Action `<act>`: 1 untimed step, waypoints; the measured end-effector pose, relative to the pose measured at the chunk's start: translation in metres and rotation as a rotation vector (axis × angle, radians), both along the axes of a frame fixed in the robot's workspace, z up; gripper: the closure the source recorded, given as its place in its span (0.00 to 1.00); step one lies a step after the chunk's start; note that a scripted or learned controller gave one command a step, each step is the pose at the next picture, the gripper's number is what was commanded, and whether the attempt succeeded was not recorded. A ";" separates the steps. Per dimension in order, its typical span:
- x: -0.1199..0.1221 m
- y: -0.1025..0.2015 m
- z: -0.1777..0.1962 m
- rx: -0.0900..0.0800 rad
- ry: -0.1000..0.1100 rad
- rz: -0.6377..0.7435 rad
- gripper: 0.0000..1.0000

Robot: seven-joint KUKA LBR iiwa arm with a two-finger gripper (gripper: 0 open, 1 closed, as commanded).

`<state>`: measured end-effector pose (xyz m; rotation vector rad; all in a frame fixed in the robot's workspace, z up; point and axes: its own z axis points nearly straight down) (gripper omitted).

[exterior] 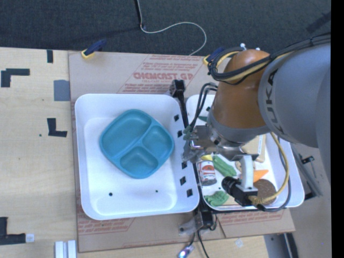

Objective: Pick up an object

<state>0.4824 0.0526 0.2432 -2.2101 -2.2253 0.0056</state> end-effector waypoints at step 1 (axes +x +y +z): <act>0.003 -0.039 0.183 0.000 -0.025 -0.007 1.00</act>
